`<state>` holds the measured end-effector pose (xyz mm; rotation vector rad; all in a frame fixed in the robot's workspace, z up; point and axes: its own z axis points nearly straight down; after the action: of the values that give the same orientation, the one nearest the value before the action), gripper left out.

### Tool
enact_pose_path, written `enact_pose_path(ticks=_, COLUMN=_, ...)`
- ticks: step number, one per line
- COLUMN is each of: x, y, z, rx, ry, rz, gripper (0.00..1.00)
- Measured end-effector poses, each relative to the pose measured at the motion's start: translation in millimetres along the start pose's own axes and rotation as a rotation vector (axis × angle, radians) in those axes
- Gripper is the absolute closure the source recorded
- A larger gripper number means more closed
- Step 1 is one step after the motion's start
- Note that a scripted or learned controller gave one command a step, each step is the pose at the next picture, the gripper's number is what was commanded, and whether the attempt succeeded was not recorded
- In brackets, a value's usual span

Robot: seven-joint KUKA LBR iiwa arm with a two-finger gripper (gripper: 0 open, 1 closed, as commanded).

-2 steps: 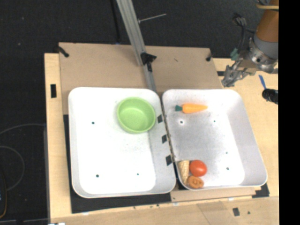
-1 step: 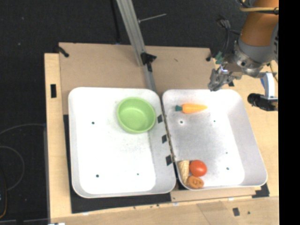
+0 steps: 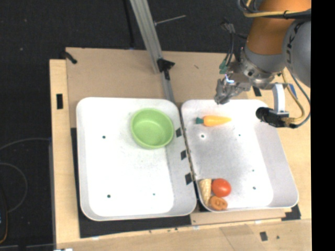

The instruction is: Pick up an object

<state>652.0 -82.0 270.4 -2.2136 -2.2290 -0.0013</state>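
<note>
Carrot lies in the right bin, just below my claw. Can't tell how far I'm open; nothing visibly held. Tomato sits well below carrot.

- Gripper poised over far edge of right bin, above and just beyond toy carrot.
- Carrot lying flat, green end toward the divide.
- Tomato, pale wedge and brown piece clustered in near-left corner.
- Green bowl upright in left bin.
</note>
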Motion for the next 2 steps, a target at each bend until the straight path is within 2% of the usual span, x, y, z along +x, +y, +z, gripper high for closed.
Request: enact_pose_path(ticks=2, x=105.6, y=-37.1, z=23.3, rx=0.002, ry=0.0, rz=0.0, gripper=1.0)
